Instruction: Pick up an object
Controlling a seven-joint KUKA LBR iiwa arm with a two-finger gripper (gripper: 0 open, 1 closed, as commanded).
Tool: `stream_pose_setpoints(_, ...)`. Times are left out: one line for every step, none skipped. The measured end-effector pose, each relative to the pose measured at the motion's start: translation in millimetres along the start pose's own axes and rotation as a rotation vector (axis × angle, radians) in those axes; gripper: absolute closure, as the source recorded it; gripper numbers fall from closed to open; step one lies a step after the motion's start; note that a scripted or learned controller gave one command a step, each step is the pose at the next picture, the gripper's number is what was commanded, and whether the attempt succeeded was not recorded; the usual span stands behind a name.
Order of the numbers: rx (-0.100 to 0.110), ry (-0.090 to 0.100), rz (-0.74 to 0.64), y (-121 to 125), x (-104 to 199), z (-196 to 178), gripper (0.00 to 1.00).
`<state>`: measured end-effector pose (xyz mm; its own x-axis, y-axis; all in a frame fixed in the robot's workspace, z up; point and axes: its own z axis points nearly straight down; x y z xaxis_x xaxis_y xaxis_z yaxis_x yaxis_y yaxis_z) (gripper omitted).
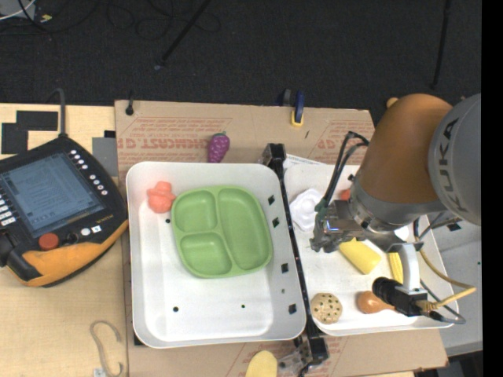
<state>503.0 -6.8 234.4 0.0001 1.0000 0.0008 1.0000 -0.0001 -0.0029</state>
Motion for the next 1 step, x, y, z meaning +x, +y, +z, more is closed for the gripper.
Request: stream_pose_setpoints(0.0, 0.0, 0.002, -1.2, -1.6, -1.5, 1.0)
